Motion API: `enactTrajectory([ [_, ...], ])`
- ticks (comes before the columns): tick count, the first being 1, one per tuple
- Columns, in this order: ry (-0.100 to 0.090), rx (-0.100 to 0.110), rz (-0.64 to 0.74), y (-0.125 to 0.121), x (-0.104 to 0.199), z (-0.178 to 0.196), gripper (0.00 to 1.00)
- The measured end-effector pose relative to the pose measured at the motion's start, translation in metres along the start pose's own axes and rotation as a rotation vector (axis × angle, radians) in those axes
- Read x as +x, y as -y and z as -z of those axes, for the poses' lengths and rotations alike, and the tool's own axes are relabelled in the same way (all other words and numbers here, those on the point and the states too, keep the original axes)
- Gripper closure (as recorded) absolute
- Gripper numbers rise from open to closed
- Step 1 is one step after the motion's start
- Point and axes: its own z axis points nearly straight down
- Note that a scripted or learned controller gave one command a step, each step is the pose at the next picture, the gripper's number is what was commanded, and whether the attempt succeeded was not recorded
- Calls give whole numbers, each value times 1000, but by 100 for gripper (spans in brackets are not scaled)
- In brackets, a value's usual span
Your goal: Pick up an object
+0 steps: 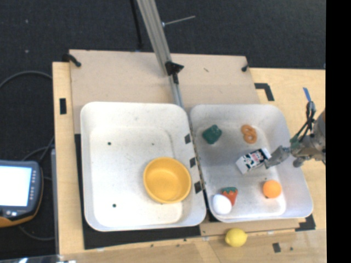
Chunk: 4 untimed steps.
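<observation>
Camera view: gripper [277, 156] reaches in from the right edge into the right bin [293, 201], tip just beside the small white box with dark print [252, 160], on the box's right end. Contact is unclear; can't tell if the gripper is released or clenched, and the box isn't visibly grasped. Box lies tilted near the bin's middle. Around it: green block [211, 134] up-left, orange pretzel-like ring [249, 133] above, orange ball [271, 189] below-right, white egg [221, 204] touching a red-and-green piece [232, 194] at the lower left. Left bin [109, 125] holds a yellow bowl [167, 179], upright. Lemon [236, 237] sits on the bench outside the bins
</observation>
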Motion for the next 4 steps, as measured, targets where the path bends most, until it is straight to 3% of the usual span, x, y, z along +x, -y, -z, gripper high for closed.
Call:
enactTrajectory([
  [1,0,0,-1,0,0,0,0],
  [3,2,6,-5,-8,-3,-108,0],
  [4,3,-3,-8,-10,-3,-94,100],
])
